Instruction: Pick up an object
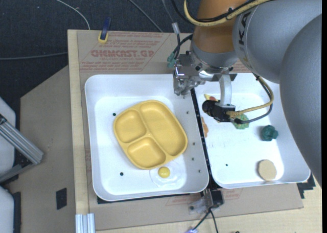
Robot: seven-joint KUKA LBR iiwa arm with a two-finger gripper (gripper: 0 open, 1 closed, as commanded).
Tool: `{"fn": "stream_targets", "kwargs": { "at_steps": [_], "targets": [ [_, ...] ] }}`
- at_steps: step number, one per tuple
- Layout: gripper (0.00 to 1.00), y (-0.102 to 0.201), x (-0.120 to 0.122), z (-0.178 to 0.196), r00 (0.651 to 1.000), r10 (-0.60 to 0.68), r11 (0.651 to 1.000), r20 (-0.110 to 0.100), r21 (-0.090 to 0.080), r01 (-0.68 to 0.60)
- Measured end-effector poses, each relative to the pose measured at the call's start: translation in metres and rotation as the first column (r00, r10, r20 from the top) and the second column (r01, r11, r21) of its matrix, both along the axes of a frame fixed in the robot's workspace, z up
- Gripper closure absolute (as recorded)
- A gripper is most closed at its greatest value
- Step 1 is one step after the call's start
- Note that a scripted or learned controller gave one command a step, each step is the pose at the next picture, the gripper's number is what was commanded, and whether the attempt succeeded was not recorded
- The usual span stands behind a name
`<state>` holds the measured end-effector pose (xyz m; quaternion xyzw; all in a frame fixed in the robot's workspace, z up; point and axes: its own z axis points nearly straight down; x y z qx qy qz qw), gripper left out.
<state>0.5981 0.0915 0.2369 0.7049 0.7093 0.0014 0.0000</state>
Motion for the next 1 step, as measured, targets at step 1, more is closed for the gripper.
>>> {"fn": "stream_targets", "kwargs": {
  "at_steps": [1],
  "targets": [
    [0.0, -0.0033, 0.0004, -0.0003, 1.0, -0.005, 1.0, 0.0, -0.001, 0.005]
  ]
}}
